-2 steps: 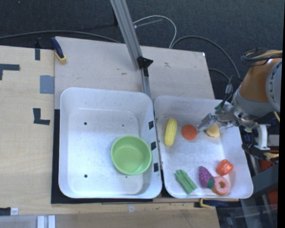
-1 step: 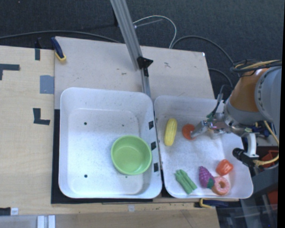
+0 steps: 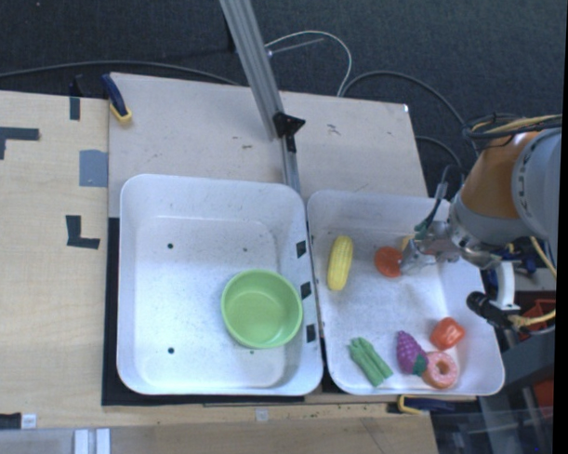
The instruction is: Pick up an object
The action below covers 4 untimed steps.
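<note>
Small orange-red object (image 3: 388, 262) sits in the right bin (image 3: 359, 211), upper middle, just right of the yellow corn (image 3: 339, 262). Gripper (image 3: 408, 261) is right at its right edge, touching or nearly; can't tell grip state. Near the bin's front edge: green vegetable (image 3: 370, 360), purple grapes (image 3: 407, 350), pink donut (image 3: 441, 369), orange-red pepper (image 3: 447, 332). Left bin (image 3: 155, 194) holds a green bowl (image 3: 262, 309) at lower right.
</note>
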Tool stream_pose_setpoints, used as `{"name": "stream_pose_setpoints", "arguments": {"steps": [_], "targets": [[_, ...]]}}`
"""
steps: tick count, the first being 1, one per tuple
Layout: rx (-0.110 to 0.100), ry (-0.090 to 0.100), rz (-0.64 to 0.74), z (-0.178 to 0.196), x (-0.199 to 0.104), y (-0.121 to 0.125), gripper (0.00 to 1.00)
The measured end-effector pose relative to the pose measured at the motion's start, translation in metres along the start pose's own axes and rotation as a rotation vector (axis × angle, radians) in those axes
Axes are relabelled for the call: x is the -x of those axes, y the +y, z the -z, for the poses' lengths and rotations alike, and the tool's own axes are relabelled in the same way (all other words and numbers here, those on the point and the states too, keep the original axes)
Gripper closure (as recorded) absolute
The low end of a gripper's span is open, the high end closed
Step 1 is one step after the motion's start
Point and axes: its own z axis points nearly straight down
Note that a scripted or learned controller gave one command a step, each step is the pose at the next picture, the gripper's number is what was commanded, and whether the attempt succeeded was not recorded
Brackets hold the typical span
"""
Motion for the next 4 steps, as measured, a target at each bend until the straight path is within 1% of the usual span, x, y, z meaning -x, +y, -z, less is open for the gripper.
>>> {"name": "stream_pose_setpoints", "arguments": {"steps": [1, 2, 3, 4], "targets": [[0.005, -0.001, -0.002, 0.042, 0.002, -0.001, 1.00], [0.008, -0.002, -0.002, 0.105, 0.006, -0.001, 1.00], [0.006, -0.002, -0.002, 0.151, 0.013, 0.002, 1.00], [0.005, -0.001, -0.002, 0.179, 0.012, 0.003, 1.00]]}}
